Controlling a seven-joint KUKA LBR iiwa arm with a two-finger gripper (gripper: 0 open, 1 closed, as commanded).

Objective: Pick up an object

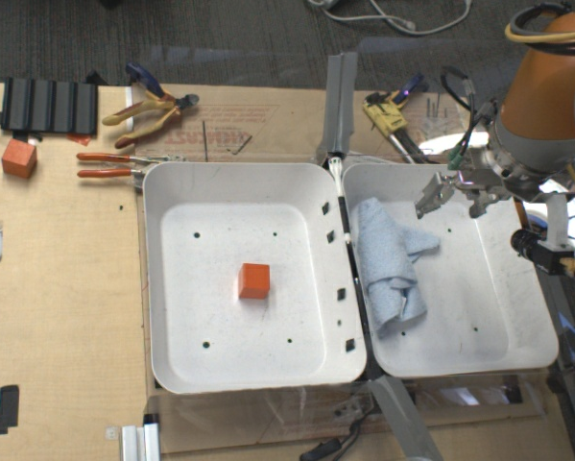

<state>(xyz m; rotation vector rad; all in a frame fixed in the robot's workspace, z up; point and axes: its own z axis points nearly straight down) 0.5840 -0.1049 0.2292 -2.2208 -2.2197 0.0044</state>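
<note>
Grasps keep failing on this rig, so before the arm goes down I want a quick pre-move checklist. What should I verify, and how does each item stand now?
1. Gripper carries nothing: ok, it hangs open.
2. Gripper is above the right bin: ok.
3. Target within that bin: ok, the blue-grey cloth lies along its left side.
4. Gripper centred over the cloth: not ok, it sits to the right of it.
5. Orange block available as an alternative: ok, alone in the left bin.
</note>
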